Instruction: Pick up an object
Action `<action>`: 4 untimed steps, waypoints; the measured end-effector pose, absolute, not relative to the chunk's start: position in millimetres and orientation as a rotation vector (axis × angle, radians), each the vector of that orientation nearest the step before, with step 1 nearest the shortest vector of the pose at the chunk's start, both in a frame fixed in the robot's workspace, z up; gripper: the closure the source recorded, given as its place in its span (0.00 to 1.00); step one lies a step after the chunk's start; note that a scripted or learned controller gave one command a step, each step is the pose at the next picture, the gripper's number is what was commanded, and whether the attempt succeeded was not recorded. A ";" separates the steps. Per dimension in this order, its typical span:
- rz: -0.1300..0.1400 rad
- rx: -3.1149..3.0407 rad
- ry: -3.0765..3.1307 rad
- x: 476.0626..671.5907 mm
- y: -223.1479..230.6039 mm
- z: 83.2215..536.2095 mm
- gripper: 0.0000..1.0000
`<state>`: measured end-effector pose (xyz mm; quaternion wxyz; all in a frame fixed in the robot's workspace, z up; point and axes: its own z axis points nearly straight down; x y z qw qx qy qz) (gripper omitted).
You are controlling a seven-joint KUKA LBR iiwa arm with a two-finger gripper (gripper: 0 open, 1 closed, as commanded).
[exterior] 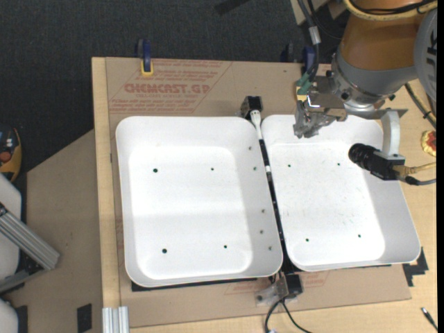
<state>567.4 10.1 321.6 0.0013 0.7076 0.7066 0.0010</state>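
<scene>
- The gripper (306,126) hangs over the far left corner of the right bin (397,222). From this slanted view it is a dark, cluttered tangle, and I cannot tell how far open it is or whether it has hold of anything.
- I cannot tell where the object is. All I can make out on either bin floor is a few small dark dots and some faint specks in the right bin.
- The arm (380,39) is cut off by the top and right edges, and its orange band hides the surface behind it.
- A black cylinder (368,159) on a white bracket juts from the wrist over the right bin, with a cable running off to the right. I cannot say what it is.
- The left bin (132,207) touches the right one along a dark seam, with a black clip (250,105) at the far end.
- The brown board (105,186) under the bins carries red print reading "CHEMCAST GP". The smaller lines below it are too fine to read.
- A blue and yellow clamp (146,56) grips the board's far edge.
- At the left edge, a metal rail (26,238) and an orange item (5,155) are cut off.
- At the near edge, a small connector (288,285) and its cable run out of view.
</scene>
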 end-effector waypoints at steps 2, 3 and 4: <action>0.004 2.220 2.220 569.2 10.7 338.9 1.00; -0.002 2.223 2.222 558.9 6.9 326.4 1.00; 0.004 2.224 2.208 564.5 -66.3 361.5 1.00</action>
